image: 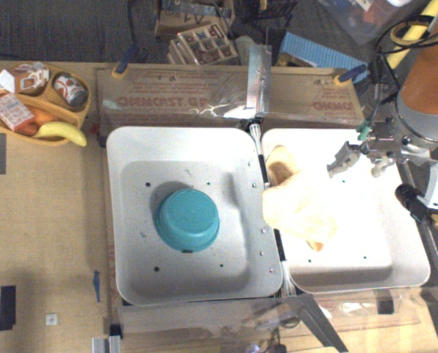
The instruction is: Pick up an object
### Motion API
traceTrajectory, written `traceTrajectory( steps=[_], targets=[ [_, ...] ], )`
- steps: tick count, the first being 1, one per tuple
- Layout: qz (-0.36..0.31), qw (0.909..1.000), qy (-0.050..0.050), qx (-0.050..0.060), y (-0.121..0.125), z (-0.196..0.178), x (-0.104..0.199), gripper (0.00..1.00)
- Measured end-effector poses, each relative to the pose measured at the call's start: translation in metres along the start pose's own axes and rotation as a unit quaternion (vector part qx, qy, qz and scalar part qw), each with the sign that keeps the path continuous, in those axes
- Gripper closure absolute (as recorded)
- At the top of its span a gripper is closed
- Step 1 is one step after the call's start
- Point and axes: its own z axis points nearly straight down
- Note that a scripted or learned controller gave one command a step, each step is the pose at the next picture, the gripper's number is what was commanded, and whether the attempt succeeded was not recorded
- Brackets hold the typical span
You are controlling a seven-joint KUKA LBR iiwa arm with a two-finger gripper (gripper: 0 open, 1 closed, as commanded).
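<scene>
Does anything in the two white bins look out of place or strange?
Yes. In the right bin, a pale cloth-like object lies crumpled against the left wall, its edge reaching the divider. A brown patch shows at its top. The teal bowl in the left bin sits upside down.

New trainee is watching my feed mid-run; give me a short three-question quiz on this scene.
1. True or false: the teal bowl sits in the left bin.
2. Which bin holds the pale yellow cloth? A) left B) right
3. Fill in: the end effector hovers over the ____ bin.

Key: 1 true. 2 B, the right bin, with the cloth lying at its left side. 3 right.
</scene>
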Motion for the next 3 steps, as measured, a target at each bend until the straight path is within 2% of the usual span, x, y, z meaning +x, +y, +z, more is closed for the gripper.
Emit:
traceTrajectory(
  steps=[1, 2, 3],
  targets=[
    [0.064, 0.9979, 0.0, 0.0, 0.057, 0.103, 0.012, 0.0],
    [0.204, 0.979, 0.001, 0.002, 0.017, 0.151, 0.013, 0.0],
    [0.099, 0.9951, 0.0, 0.001, -0.01, 0.128, -0.012, 0.0]
  ],
)
